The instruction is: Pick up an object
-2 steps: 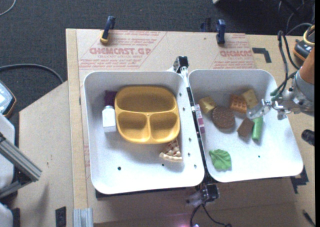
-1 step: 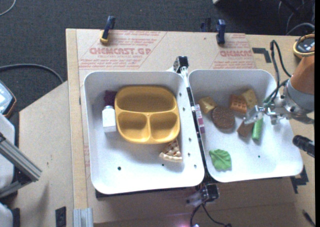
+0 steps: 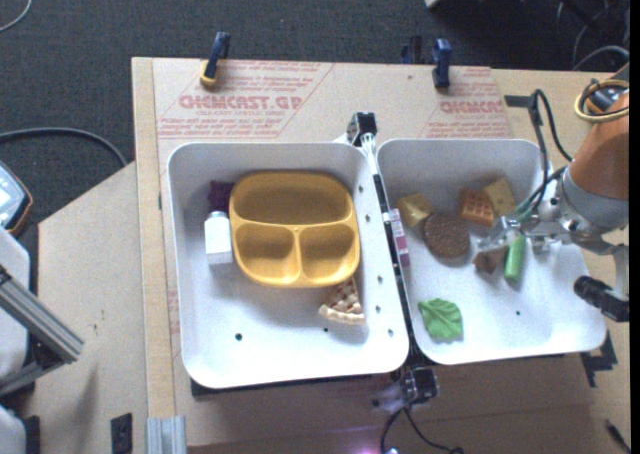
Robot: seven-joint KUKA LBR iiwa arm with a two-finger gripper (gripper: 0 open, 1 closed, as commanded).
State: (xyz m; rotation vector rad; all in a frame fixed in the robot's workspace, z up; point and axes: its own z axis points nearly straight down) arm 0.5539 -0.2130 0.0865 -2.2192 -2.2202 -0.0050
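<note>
The right bin (image 3: 560, 312) holds a brown round cookie (image 3: 446, 236), a waffle piece (image 3: 478, 207), a tan block (image 3: 500, 194), a yellow-brown block (image 3: 414, 208), a green leaf (image 3: 441, 318) and a green stick-shaped piece (image 3: 514, 258). My gripper (image 3: 510, 235) reaches in from the right and sits low over the bin. It is directly above the top end of the green stick, next to a small brown lump (image 3: 488, 263). From this angle I cannot see whether it touches the stick.
The left bin (image 3: 190, 322) holds a yellow divided plate (image 3: 294, 227), a white bottle (image 3: 218, 238), a purple item (image 3: 220, 190) and a waffle wedge (image 3: 345, 304). A ridge with a cable (image 3: 385, 232) separates the bins. Clamps (image 3: 440, 60) stand on the board behind.
</note>
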